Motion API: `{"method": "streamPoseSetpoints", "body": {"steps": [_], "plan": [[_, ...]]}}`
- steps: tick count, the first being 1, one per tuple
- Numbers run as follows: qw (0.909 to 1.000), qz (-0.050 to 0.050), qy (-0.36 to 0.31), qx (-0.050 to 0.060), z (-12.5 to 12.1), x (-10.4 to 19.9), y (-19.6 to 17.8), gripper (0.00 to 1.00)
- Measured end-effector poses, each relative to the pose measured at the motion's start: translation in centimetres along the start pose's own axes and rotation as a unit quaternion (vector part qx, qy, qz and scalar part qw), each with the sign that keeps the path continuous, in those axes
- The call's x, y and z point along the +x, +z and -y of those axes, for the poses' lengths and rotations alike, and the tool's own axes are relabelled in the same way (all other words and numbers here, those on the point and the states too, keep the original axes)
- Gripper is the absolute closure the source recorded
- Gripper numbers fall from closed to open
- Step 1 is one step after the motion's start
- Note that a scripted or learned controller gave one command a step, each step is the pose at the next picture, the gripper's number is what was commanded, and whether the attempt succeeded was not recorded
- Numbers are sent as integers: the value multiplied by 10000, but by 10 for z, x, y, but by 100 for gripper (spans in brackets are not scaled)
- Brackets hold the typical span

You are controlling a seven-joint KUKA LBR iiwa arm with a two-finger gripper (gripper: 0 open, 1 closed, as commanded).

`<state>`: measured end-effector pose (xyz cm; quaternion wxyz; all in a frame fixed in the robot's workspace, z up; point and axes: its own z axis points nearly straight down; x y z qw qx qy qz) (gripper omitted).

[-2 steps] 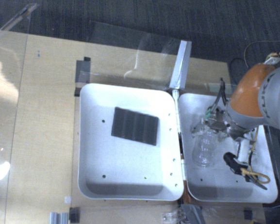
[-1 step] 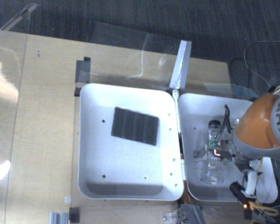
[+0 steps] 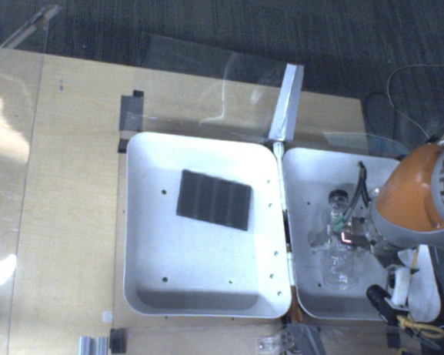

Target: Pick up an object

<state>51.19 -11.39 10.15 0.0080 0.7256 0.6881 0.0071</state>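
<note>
A dark grey ribbed rectangular mat (image 3: 214, 200) lies flat near the middle of the left shallow white bin (image 3: 136, 227), toward its far edge. It looks light and limp, lying so flat that a lifted edge would probably be the best hold. In the right shallow white bin (image 3: 303, 219), the grey arm with the orange band (image 3: 417, 198) reaches in from the counter's right edge, the end effector (image 3: 342, 236) low over clear, glassy clutter (image 3: 337, 260). That clutter blurs into it; whether it is clenched or released, I cannot tell.
</note>
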Motion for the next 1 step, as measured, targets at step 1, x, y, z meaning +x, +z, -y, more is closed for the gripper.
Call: {"method": "streamPoseSetpoints", "body": {"steps": [1], "plan": [[9993, -11, -377, 72, -45, 67, -83, 100]]}}
